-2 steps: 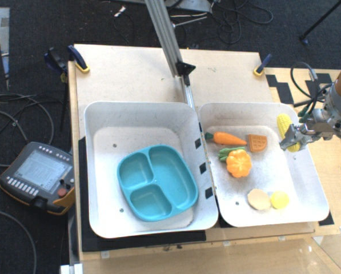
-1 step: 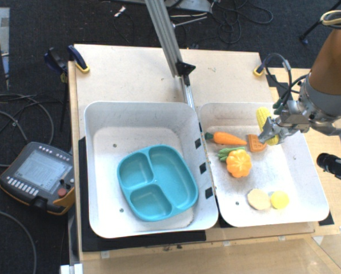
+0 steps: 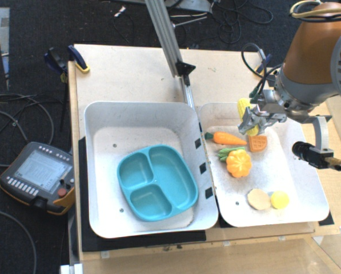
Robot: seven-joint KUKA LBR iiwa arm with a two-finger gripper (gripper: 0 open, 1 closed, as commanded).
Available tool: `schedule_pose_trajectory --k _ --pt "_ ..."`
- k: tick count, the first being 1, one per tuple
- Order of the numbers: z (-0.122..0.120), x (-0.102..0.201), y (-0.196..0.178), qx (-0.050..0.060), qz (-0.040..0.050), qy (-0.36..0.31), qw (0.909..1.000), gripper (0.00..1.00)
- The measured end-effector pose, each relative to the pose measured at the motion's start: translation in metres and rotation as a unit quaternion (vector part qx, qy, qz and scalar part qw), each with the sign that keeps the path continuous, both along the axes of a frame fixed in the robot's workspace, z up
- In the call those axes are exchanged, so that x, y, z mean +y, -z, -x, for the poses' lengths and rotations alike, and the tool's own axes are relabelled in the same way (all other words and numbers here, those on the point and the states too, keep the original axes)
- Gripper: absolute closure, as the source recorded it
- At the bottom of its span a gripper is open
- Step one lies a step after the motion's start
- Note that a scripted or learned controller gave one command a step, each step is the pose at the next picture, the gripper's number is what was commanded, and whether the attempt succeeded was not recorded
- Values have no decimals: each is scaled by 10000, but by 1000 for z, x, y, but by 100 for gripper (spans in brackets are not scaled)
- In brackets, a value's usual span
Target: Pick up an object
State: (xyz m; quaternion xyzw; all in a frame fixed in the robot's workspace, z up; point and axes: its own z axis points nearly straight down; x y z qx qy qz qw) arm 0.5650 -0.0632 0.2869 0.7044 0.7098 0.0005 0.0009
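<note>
Poised over the right bin (image 3: pixel 307 204), the end effector (image 3: pixel 251 124) hung low above the toy food, its metal fingers pointing down and to the left; whether they stood wide or narrow could not be told from this slanted angle, and nothing was seen between them. Just below it lay the carrot (image 3: pixel 229 138) (orange, with a green top), its long axis running nearly left to right across the bin, the leafy end toward the left wall and the tip toward an orange block (image 3: pixel 258 143) that sat just beside it. A yellow piece (image 3: pixel 243 106) showed partly behind the end effector. Nearer the camera sat a small orange pumpkin (image 3: pixel 239 164) with a green bean-like piece (image 3: pixel 224 151) against it, then a pale round slice (image 3: pixel 259 199) touching a yellow round piece (image 3: pixel 279 200). In the left bin (image 3: pixel 101 124) a blue divided tray (image 3: pixel 156 182) lay tilted on the surface.
</note>
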Motion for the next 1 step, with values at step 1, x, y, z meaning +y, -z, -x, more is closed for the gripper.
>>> schedule_pose_trajectory --k 1 --pt "-21 47 21 15 -7 0 10000 100"
